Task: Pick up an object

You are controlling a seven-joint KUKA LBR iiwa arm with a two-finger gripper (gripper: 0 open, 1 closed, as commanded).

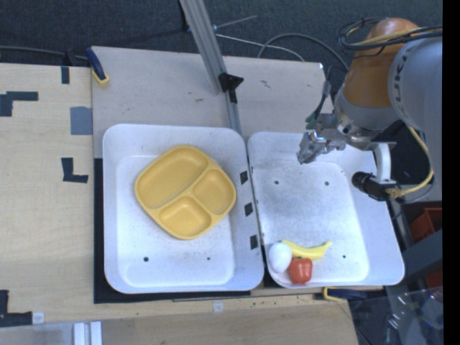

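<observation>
Over the far edge of the right bin (374,214), the gripper (310,152) hangs from the grey arm (402,77), which comes in from the right with its orange band above the wrist. The gripper is small and dark against the speckled white floor of the bin, and whether it is parted or closed I cannot tell — the tips blur into one shape at this slant. Nothing shows between them, and no object lies beneath or beside the gripper; it looks to hover just above the bin's back rim rather than touch anything.

The things to pick up sit well apart from it, at the near end of the same bin (its front left corner). A white ball-like object (279,256) lies against the bin's left wall, a small red object (301,269) sits just beside it to the right and touches it, and a yellow banana-shaped piece (310,249) lies just behind both, curving across their tops.

In the left bin (118,214) rests a yellow divided tray (185,191), three compartments, turned at a slant — lying flat near the bin's middle.
</observation>
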